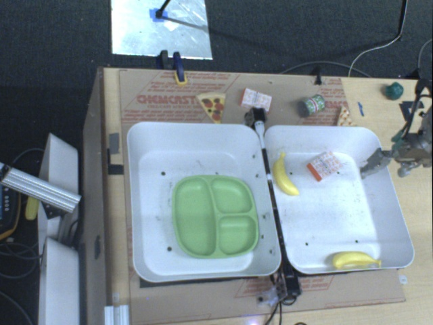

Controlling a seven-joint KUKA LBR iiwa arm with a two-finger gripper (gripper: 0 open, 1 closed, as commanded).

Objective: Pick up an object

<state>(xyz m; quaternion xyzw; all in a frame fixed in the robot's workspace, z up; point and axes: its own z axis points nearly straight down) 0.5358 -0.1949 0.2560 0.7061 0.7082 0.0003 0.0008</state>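
Nothing has been picked up yet, as far as I can see. The gripper (pixel 376 161) pokes in over the far right rim of the right bin (pixel 379 202), and there is nothing between its tips; whether it is spread or closed I cannot tell from here. Three things lie in that bin for the taking: a banana (pixel 285 177) close against the left wall, a small red-and-white packet (pixel 323 166) toward the far side and near the gripper, and a second banana (pixel 354 259) along the near edge by the right corner. The left bin (pixel 145 154) holds a green divided plate (pixel 216 216). On the bench past the bins' far edges sit a toy pizza slice (pixel 212 105) and a small can (pixel 312 104). So the whole job looks to be ahead: reaching a target, closing on it and lifting. The packet seems the handiest choice.
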